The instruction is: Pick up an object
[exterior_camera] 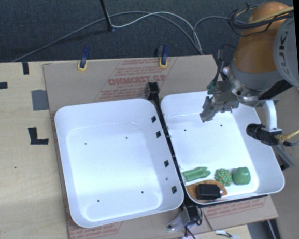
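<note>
Tabletop [18,169] bearing a cardboard sheet [130,79], on which two white bins [107,112] [255,133] sit side by side.

Single fixed overhead camera, slanted down, both bins [107,109] framed, mid-distance

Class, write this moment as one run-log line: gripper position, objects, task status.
gripper: over right bin, far end | objects: green bean pod, broccoli, green apple, black item, near end | status: nothing picked
</note>
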### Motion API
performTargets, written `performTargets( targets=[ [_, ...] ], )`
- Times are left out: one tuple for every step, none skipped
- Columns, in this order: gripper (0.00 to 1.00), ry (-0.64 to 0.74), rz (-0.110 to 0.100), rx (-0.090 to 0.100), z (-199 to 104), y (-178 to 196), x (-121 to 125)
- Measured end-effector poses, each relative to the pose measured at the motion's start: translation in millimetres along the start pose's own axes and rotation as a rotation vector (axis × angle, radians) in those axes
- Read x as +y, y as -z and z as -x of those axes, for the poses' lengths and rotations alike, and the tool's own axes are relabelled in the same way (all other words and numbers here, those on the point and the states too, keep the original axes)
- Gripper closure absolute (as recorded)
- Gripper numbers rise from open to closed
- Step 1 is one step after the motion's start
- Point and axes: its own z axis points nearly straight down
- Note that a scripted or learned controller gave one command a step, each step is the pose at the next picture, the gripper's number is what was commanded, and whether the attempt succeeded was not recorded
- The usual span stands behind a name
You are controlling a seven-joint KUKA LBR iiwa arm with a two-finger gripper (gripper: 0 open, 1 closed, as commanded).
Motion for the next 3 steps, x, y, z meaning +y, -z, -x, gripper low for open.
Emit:
performTargets(
  targets=[
    [1.0,0.001,0.0,0.0,-47,2,-20],
    [1.0,0.001,-0.001,0.0,-95,-12,-30],
    [1.0,0.001,0.0,0.0,-140,-12,-49]
  ],
)
